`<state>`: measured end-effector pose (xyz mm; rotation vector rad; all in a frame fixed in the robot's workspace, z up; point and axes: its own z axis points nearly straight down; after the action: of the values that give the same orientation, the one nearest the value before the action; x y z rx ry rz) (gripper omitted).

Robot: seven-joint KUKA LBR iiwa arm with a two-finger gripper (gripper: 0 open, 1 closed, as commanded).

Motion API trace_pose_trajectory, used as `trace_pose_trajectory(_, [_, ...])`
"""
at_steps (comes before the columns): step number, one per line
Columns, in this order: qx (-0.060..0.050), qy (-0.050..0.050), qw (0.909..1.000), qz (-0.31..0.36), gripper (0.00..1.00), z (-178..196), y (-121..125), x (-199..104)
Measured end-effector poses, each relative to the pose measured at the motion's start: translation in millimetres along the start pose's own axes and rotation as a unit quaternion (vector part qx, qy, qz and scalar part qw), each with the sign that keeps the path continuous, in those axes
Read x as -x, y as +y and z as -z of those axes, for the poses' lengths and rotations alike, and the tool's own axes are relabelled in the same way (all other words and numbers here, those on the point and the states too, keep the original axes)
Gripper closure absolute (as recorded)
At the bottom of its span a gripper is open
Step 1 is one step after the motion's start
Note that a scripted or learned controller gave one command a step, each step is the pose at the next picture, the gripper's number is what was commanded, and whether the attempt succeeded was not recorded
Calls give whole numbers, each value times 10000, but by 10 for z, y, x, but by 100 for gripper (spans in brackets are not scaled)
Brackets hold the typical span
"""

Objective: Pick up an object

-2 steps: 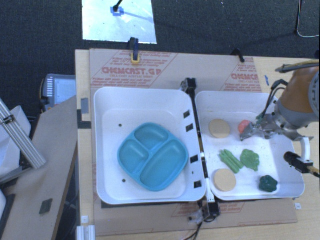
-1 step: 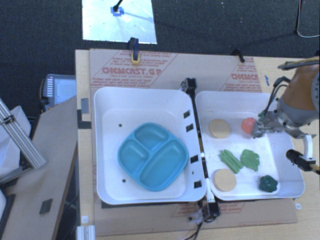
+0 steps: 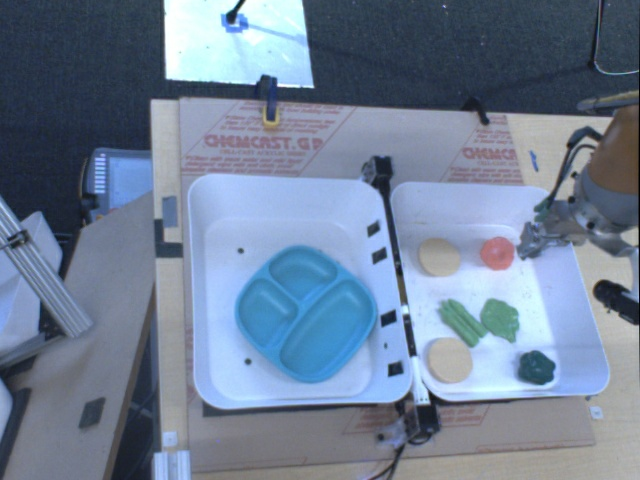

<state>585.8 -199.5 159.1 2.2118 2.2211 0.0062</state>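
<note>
The right bin (image 3: 590, 318) holds several toy foods: a red tomato (image 3: 496, 253), a tan round cookie (image 3: 439, 257), green beans (image 3: 461, 321), a light green leafy piece (image 3: 500, 318), a second tan disc (image 3: 450, 360) and a dark green broccoli (image 3: 536, 368). My gripper (image 3: 531, 241) hangs at the bin's right back side, just right of the tomato and close to it. Nothing shows between its fingers.
The left bin (image 3: 215, 268) holds a blue divided plate (image 3: 305, 312). Black clips run along the wall between the bins (image 3: 390, 288). The grey arm with its orange band (image 3: 615, 158) enters from the right above the right bin's edge.
</note>
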Motion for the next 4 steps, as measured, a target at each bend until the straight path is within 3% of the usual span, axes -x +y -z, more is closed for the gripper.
trace_pose_trajectory(1, [-7,0,10000,2,100,538,20,4])
trace_pose_trajectory(4, [-27,18,10000,29,100,586,289,-1494])
